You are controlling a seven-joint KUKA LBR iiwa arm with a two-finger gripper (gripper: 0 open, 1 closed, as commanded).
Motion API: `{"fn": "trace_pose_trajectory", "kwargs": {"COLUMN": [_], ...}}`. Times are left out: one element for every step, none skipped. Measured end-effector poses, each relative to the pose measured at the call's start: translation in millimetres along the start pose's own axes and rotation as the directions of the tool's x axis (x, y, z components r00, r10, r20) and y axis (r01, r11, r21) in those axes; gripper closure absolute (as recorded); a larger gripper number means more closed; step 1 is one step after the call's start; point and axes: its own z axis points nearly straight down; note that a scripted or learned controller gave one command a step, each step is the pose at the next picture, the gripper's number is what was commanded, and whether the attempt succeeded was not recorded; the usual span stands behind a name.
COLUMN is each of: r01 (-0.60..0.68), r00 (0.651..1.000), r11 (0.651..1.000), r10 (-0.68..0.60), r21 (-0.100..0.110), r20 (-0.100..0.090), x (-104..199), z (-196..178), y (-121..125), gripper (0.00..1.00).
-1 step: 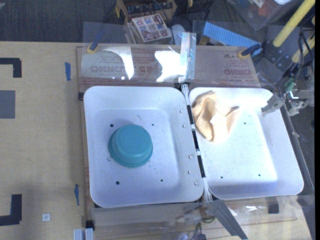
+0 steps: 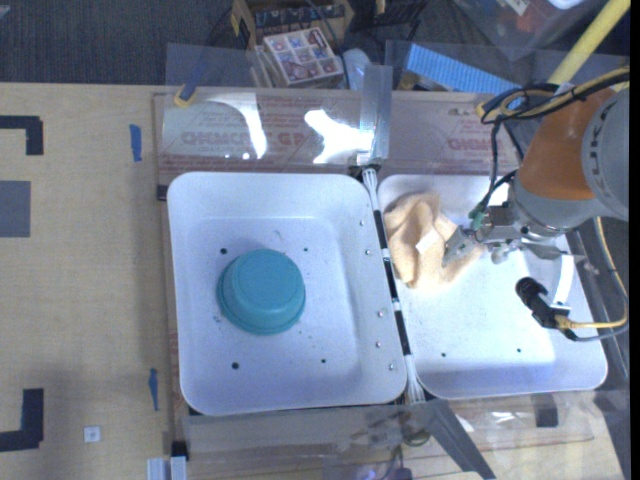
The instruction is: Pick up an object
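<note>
where the pale wooden bench (image 2: 80,298) spreads out on the left, marked with black corner brackets (image 2: 25,133) and short strips of blue tape (image 2: 135,143). on it, two shallow white bins side by side, touching along a shared middle edge: left bin (image 2: 200,368), right bin (image 2: 520,368). behind both, a clear plastic wall (image 2: 270,133) catching glare, with a metal post (image 2: 376,108) at the seam. beyond that, dark floor with a cardboard box (image 2: 295,43), a blue ribbed pad (image 2: 450,73) and a yellow pole (image 2: 595,28).

in the left bin, a teal bowl (image 2: 262,290) upside down near the middle, well apart from every rim, with open white floor all round. in the right bin, a crumpled tan cloth (image 2: 418,240) at the upper left, just beside the dividing edge. plenty of bare floor below and to the right of it.

reaching in from the right, the grey arm (image 2: 600,168) with its orange band (image 2: 555,163), yellow and blue cables looping over it. gripper (image 2: 462,248) low at the right edge of the cloth, seemingly touching its folds. fingers too blurred against the fabric; cannot tell whether apart, together, or clamped on cloth.
</note>
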Motion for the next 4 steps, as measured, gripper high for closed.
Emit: {"fn": "trace_pose_trajectory", "kwargs": {"r01": [0.169, 0.166, 0.163, 0.163], "r00": [0.986, 0.986, 0.987, 0.987], "r11": [0.986, 0.986, 0.986, 0.986], "r10": [-0.169, -0.166, -0.163, -0.163], "r21": [-0.009, -0.016, -0.02, -0.02], "r20": [0.007, 0.007, 0.01, 0.01], "x": [28, 28, 26, 26], "z": [21, 9, -1, -2], "y": [26, 28, 29, 29], "gripper": [0.0, 1.0, 1.0, 0.0]}}
